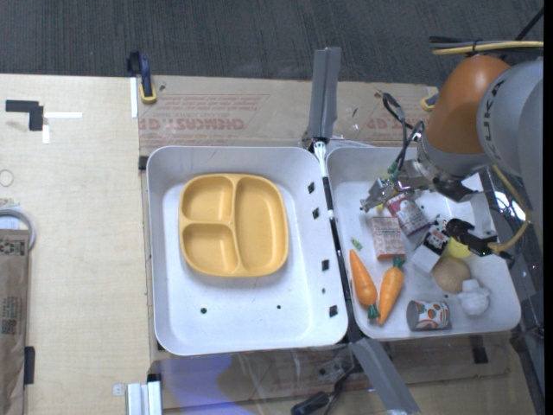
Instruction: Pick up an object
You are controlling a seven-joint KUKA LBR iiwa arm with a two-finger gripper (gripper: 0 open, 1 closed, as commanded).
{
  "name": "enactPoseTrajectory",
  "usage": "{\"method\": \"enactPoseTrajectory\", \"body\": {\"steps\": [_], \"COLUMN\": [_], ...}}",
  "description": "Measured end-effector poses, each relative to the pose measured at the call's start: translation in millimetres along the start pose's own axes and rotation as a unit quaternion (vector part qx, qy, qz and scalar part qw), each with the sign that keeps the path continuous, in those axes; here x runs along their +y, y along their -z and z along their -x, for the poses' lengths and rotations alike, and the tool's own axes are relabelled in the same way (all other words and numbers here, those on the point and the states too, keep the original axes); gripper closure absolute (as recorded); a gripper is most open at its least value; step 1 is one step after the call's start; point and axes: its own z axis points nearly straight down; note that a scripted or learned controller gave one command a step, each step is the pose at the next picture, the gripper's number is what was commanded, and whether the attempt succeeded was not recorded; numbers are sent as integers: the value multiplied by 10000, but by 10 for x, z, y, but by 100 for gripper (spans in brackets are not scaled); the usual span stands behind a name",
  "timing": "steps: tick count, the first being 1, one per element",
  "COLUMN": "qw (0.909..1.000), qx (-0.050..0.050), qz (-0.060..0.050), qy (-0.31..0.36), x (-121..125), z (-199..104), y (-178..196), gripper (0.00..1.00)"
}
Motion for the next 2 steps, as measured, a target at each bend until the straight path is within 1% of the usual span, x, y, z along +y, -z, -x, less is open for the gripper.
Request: {"method": "enactPoseTrajectory", "body": {"steps": [1,2], "qw": [10000,9936], "qx": [-19,47], "qz": [15,-70], "qy": [-22,1124], "x": [7,485], "z": [28,-561], "y": [104,1311], "gripper": [100,100]}}
